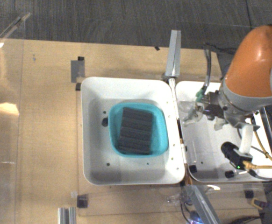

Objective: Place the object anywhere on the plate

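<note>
End effector (196, 111) over glossy white bin (206, 167)

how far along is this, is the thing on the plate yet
Looks done: the dark ribbed block lies flat on the teal plate in the left bin. In hand: nothing visible; the arm hangs over the right bin. Left: seemingly nothing except pulling the arm clear.

A turquoise plate (160, 129) lies in the white left bin (91, 125), well to the left of the gripper (197, 110), and bears a dark grey ridged object (135, 129) marked by crosswise bands. The arm's (255, 64) band above the gripper is orange; the right bin (206, 153) beneath is white, the bench (33, 139) pale tan wood.
</note>
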Available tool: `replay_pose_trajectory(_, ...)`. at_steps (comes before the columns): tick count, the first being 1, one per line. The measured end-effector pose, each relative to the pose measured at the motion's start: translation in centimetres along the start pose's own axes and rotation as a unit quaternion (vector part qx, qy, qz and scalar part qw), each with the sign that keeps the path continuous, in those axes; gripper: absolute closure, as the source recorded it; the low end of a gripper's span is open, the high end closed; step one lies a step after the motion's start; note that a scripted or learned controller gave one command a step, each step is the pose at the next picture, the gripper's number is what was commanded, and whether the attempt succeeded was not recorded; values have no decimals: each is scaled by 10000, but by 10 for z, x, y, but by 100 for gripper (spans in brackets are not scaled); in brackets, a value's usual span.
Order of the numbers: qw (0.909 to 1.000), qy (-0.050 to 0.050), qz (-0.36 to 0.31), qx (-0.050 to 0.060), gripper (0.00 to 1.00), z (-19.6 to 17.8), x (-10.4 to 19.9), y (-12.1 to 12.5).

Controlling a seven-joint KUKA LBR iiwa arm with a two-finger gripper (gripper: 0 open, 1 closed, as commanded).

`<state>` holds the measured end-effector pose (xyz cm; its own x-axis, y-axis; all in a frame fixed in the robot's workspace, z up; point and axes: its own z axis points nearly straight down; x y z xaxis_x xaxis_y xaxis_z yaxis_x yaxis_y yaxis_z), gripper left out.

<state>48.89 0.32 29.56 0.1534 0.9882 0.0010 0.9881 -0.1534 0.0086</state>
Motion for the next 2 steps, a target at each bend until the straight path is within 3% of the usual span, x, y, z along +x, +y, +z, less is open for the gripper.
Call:
replay_pose_trajectory(1,9998,-2,209,-20,0,-101,-37,7)
replay_pose_trajectory(2,9959,-13,904,-20,0,-141,-90,15)
